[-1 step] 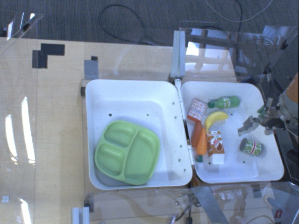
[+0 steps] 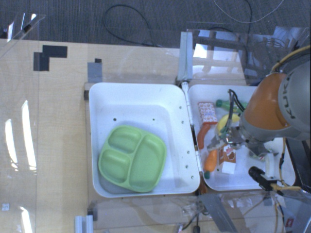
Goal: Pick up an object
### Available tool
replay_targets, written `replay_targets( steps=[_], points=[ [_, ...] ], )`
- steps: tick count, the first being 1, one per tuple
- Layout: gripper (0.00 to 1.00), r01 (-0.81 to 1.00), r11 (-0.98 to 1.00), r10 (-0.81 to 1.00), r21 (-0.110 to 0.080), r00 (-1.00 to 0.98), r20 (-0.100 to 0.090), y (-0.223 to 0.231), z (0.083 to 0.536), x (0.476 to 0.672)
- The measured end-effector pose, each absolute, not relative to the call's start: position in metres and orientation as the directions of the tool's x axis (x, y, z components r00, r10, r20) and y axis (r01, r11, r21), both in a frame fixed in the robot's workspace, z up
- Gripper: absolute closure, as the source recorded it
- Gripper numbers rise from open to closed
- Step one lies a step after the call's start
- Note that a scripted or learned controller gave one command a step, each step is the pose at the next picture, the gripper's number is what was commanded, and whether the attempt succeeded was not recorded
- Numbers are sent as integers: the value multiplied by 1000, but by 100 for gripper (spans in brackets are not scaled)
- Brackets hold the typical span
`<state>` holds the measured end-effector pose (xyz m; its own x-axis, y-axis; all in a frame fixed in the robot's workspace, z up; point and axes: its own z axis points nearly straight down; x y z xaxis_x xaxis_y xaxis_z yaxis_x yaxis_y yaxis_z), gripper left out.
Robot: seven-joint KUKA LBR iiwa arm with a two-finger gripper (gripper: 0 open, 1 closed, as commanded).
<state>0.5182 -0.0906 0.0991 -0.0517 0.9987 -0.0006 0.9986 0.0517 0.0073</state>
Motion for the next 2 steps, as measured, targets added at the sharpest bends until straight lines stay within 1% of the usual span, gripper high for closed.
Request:
replay_targets(
  steps=[1,2],
  points=[
    [100,998,53,999,21,-53,-3,-90,114,523],
    [100,998,-64,998,5,64,0,-64,185,547]
  ],
)
